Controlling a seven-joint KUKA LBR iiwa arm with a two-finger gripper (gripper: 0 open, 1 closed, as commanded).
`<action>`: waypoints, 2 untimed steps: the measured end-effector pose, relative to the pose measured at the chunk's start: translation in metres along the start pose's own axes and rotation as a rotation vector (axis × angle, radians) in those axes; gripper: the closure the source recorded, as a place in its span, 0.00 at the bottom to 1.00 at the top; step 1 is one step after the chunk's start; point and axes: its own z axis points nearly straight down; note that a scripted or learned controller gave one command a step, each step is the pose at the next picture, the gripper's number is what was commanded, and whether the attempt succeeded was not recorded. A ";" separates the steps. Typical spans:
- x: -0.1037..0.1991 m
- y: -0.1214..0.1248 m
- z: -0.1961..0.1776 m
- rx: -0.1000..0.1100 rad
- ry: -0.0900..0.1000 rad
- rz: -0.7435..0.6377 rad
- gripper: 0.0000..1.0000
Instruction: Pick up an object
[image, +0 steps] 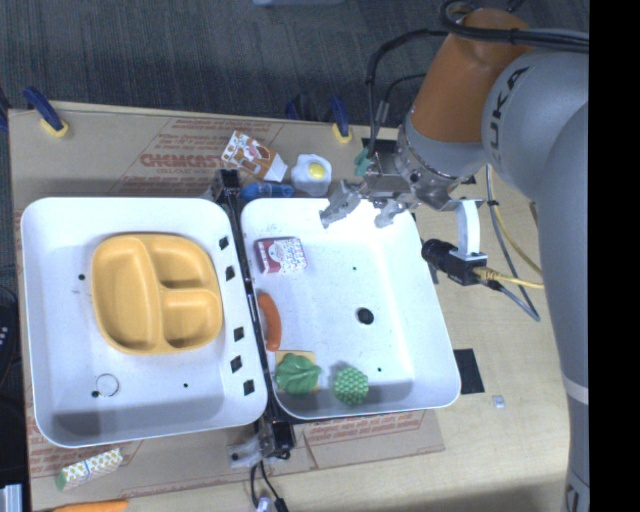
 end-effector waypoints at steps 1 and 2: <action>0.013 -0.003 0.135 0.002 0.001 0.183 0.00; 0.070 -0.019 0.081 0.000 0.001 0.175 0.00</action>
